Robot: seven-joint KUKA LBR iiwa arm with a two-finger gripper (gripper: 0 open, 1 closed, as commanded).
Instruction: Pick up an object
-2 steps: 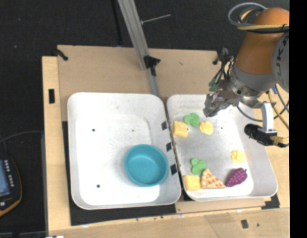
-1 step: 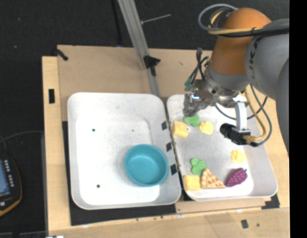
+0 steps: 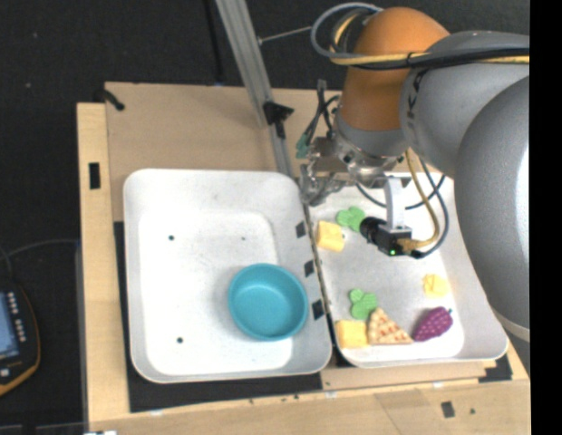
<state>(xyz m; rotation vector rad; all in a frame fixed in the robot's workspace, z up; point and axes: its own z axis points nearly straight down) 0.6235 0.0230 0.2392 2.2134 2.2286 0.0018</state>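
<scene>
My gripper hangs over the far left corner of the right bin, under the orange wrist band. Just in front of it lie a yellow cube and a green toy piece. Nearer the front edge of that bin are another green piece, a yellow block, an orange triangular slice, purple grapes and a small yellow piece. A blue bowl sits in the left bin, at its front right.
A slanted metal rail runs from the top down to the gap between the bins. A black cable connector dangles over the right bin. A handheld pendant lies off the bench at the left.
</scene>
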